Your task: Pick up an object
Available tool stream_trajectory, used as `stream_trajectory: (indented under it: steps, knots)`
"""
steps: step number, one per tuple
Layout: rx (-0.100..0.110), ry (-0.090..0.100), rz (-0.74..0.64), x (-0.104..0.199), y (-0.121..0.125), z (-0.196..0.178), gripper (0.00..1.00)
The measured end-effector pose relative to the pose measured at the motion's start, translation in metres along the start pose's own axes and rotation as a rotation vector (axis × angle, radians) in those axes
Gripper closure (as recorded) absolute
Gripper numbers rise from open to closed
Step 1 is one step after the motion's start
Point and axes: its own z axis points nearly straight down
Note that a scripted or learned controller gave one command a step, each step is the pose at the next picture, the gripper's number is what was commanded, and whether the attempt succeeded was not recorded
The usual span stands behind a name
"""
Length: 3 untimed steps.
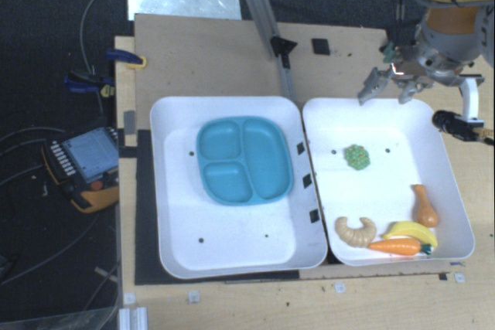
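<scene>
While the hand [389, 90] hangs apparently open and empty over the right bin's [445, 158] far rim, green broccoli [356, 157] lies below it.

The divided plate [245, 159] lies in the left bin [179, 243]. In the right bin [452, 166], the broccoli [356, 157] lies in the middle. The croissant [355, 230], carrot [396, 247], banana [414, 232] and drumstick [424, 205] are in the near right corner.

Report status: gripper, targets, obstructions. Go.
Gripper open, above right bin's far rim, holding nothing. Broccoli mid-bin; croissant, carrot, banana clustered at near edge. Nothing blocking broccoli.
</scene>
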Motion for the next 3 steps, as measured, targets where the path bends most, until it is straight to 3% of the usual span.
stream_trajectory:
  steps: [1, 3]
  knots:
    - [-0.011, -0.001, -0.002, 0.0, 0.002, -0.007, 0.0]
    - [-0.007, -0.001, 0.001, -0.002, 0.003, 0.116, 0.0]
